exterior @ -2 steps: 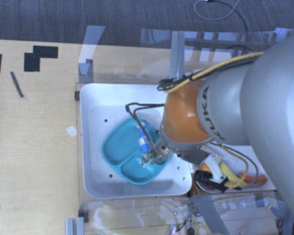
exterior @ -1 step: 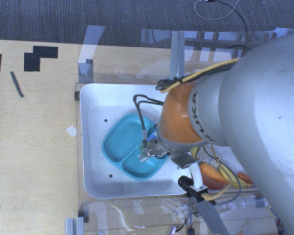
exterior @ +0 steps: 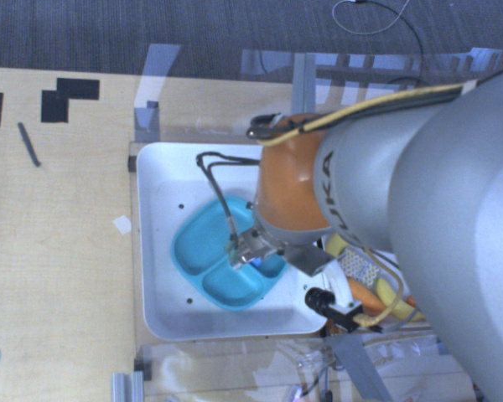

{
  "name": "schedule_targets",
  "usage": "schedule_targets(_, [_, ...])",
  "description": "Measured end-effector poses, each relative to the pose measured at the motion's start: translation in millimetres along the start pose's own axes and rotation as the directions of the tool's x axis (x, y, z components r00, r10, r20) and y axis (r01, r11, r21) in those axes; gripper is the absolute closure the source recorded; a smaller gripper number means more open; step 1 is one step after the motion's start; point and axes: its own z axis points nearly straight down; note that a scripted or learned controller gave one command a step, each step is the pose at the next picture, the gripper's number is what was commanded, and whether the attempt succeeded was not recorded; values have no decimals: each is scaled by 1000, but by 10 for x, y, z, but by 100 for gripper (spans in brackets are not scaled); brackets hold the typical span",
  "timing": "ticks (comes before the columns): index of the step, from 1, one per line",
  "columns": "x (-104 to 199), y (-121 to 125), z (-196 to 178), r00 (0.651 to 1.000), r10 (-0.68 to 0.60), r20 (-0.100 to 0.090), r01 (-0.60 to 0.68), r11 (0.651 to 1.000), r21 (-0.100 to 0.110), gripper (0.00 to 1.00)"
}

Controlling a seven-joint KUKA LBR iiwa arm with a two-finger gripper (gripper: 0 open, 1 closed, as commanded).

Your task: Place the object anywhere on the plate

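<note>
While the pincer (exterior: 245,258), its state unclear, hovers there, the plate (exterior: 210,245) is blue, glossy, with compartments.

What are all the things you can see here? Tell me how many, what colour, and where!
plate: one, blue, with compartments, lying in the left bin.
left bin: one, white, middle of the bench.
items by the arm's base: a few, yellow and orange, low on the right, partly hidden; too covered to name or count.
black shapes: a few, flat on the wooden bench at upper left.
dark stick: one, on the bench at left.
cable: one, thin, looping on the grey floor at top.
arm: one, grey with an orange band, reaching in from the right.
gripper: one, over the plate's right side.
</note>
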Motion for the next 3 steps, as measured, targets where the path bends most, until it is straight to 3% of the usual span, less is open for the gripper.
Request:
schedule_targets(1, [154, 82, -302, 979, -206, 0, 206, 979, 0, 100])
schedule_targets(2, [-111, -39, -719, 713, -701, 5, 701, 713, -3, 100])
schedule_targets(3, [-112, -15, -835, 712, -702, 11, 703, 712, -8, 100])
